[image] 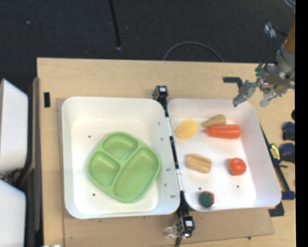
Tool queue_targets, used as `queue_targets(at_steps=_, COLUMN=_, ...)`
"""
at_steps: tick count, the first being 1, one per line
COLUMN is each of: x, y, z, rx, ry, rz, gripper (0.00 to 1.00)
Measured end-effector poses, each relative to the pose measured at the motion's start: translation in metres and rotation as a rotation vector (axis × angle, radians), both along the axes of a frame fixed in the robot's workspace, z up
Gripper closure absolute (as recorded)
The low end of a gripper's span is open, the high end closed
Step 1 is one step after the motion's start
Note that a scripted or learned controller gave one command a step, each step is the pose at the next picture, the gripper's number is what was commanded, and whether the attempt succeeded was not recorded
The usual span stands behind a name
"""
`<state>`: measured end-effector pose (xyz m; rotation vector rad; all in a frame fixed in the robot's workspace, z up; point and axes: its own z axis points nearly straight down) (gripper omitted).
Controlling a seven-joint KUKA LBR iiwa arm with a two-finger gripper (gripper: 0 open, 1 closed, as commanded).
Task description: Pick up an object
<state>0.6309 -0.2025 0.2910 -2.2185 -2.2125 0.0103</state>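
Note:
The right bin [246,194] holds several toy foods: a yellow lemon [186,129], a tan piece [214,120], an orange carrot [223,131], a tan bread roll [199,163], a red tomato [237,166] and a green-and-red fruit [206,199]. My gripper [254,95] hangs over the bin's far right corner, above and right of the carrot. Its two grey fingers stand apart, open, with nothing between them.
The left bin [77,122] holds a green divided plate [124,166]. Black clamps [160,92] join the bins at the far and near ends of the shared wall. Blue clips [289,149] lie on the bench at the right edge. A white box [10,127] stands at the left.

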Motion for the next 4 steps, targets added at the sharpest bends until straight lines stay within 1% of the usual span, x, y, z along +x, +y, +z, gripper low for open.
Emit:
queue_targets(at_steps=1, x=0.002, y=0.001, z=0.008, rx=-0.002, ry=-0.013, rz=0.003, gripper=0.00)
queue_targets(at_steps=2, x=0.009, y=-0.002, z=-0.037, rx=-0.004, ry=-0.008, rz=0.002, gripper=0.00)
queue_targets(at_steps=3, x=0.013, y=-0.002, z=-0.098, rx=-0.003, ry=-0.008, rz=0.002, gripper=0.00)
queue_targets(at_steps=4, x=0.014, y=0.003, z=-0.141, rx=-0.004, ry=-0.010, rz=0.005, gripper=0.00)
